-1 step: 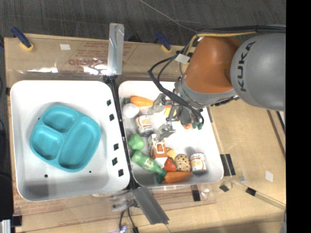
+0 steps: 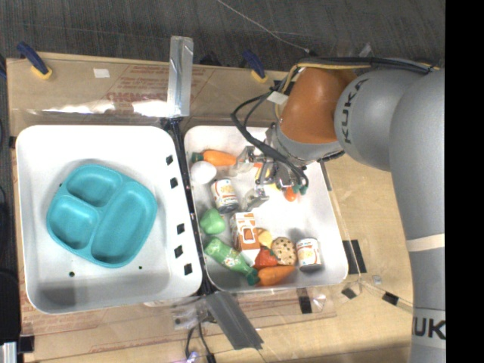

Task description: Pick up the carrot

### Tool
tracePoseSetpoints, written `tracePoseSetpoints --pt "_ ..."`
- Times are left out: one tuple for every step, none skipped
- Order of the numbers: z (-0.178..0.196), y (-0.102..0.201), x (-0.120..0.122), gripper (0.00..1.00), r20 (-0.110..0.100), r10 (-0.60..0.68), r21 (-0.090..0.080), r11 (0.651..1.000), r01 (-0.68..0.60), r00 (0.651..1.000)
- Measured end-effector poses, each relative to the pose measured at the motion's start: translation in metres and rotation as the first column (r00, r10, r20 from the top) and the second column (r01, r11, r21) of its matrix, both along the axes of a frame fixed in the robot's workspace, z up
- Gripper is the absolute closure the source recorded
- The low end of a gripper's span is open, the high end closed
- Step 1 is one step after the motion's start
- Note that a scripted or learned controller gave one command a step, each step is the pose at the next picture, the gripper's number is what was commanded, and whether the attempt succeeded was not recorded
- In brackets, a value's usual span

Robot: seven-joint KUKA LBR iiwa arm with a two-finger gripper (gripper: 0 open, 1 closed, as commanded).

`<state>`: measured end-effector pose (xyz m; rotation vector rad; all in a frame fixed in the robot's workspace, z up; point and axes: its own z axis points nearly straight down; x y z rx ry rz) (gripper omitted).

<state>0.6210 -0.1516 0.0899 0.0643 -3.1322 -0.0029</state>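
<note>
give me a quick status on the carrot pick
Gripper low in the right bin, nothing seen between its fingers. Carrot lies near the bin's top-left corner, left of the gripper. White egg and small can close beside it.

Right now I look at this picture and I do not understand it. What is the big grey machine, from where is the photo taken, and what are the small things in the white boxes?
The grey machine is a robot arm with an orange band near its wrist. It reaches in from the right. One fixed camera above the bench looks down at a slant.

At the arm's end is its gripper, low over the right bin. I cannot tell if it holds anything.

That bin holds toy food: a carrot near the top left, a white egg, a small can, a green bottle, a cookie and more. The left bin holds a teal divided plate.
</note>
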Motion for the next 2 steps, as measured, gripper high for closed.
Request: tracePoseSetpoints --pt "0.006 0.030 0.028 0.00 -0.020 -0.178 -0.025 0.984 0.177 0.984" --pt "0.018 0.035 0.035 1.00 0.010 -0.172 -0.016 0.985 0.172 0.985"
